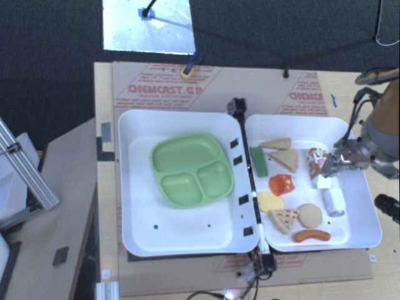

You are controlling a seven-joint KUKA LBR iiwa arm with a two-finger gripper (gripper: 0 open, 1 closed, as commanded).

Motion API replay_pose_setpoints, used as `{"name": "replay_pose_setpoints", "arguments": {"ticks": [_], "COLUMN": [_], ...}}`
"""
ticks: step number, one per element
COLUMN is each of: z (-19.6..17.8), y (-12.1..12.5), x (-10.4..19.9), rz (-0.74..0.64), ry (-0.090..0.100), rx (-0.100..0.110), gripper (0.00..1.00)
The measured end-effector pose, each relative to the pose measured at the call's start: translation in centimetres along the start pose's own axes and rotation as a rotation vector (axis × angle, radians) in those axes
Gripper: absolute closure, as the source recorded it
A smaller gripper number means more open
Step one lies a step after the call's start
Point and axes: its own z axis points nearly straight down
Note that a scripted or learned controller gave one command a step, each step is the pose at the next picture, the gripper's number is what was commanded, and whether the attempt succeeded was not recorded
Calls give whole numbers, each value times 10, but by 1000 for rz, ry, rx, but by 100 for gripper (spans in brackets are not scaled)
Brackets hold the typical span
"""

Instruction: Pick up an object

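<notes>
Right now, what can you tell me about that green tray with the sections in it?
The green tray is a pale green divided plate, plastic by its look, with rounded corners and a raised rim. It has three compartments: one long one along the far side and two smaller ones nearer the camera. It lies flat, slightly turned, near the middle of the left white bin, resting on the bin's floor. No food lies on it, and the gripper is over the other bin.

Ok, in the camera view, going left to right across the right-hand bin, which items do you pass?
Green stick → yellow cheese piece → red pepper piece → round cookie → white tube → gripper. The wedges and sausage overlap these in order, so they are left out.
</notes>
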Motion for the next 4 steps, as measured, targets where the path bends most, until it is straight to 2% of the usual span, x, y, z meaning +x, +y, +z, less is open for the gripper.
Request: {"name": "replay_pose_setpoints", "arguments": {"ticks": [2,3,4], "z": [-13,3,-2], "y": [19,25,28], "x": [100,102,92], "rz": [-1,4,8], "ry": [0,-2,-2], "rx": [0,2,1], "gripper": [100,100,100]}}
